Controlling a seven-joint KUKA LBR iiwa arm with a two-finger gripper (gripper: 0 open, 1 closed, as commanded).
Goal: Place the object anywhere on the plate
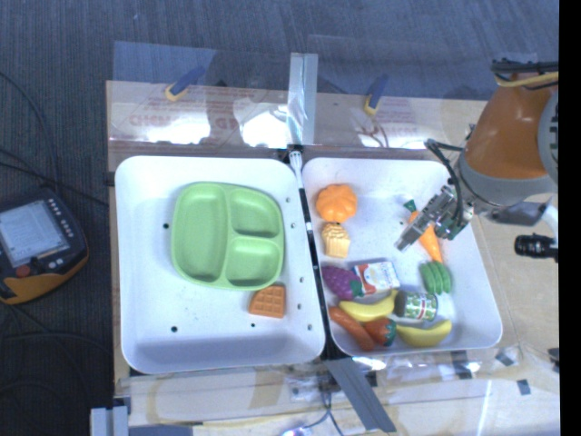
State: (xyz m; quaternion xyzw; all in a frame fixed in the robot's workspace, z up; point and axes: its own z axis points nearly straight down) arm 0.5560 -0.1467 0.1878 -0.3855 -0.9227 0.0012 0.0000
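Seen from above at a slant, the left white bin (pixel 136 271) on the bench holds a green divided plate (pixel 227 234) with a small orange waffle piece (pixel 268 302) lying just off its lower right corner. The right white bin (pixel 472 284) holds a heap of toy food: an orange pumpkin (pixel 335 202), a yellow block (pixel 336 240), purple grapes (pixel 338 282), bananas (pixel 399 321) and a small can (pixel 417 306). At its right side the gripper (pixel 419 230) hangs over an orange carrot (pixel 427 240) that slants from upper left to lower right; whether the fingers are closed or released cannot be told, and the plate lies well to their left, across the divider.
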